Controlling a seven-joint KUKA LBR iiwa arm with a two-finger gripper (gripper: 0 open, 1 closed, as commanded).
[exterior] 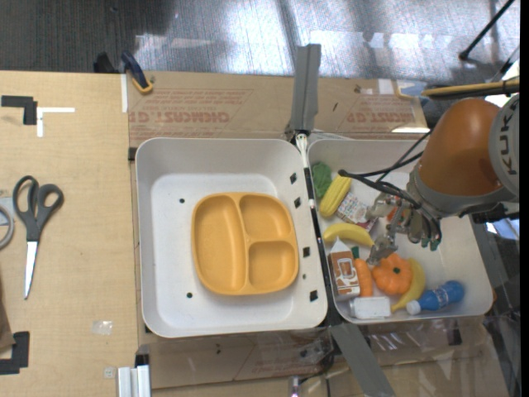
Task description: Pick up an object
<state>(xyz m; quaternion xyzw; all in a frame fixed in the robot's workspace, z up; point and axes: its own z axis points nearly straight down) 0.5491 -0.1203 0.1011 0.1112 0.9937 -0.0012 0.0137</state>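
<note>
The right bin point(482, 298) holds several small items. An ear of corn point(335, 195) and a green piece point(320, 174) lie at its far left. A yellow banana point(347, 234) sits mid-left. Toward the front are an orange pumpkin point(392, 276), a carrot point(364, 278), a red-and-white box point(343, 273), a second yellow banana point(416, 284), a white block point(369, 307) and a blue bottle point(438, 296). My gripper point(385, 240) hangs low in this bin, just above the pumpkin and right of the banana. Nothing is seen lifted by it.
The left bin point(157, 222) contains a yellow divided plate point(245, 242). Scissors point(35, 213) lie on the wooden bench at far left. The arm's orange band point(463, 151) and cables overhang the right bin's back right part.
</note>
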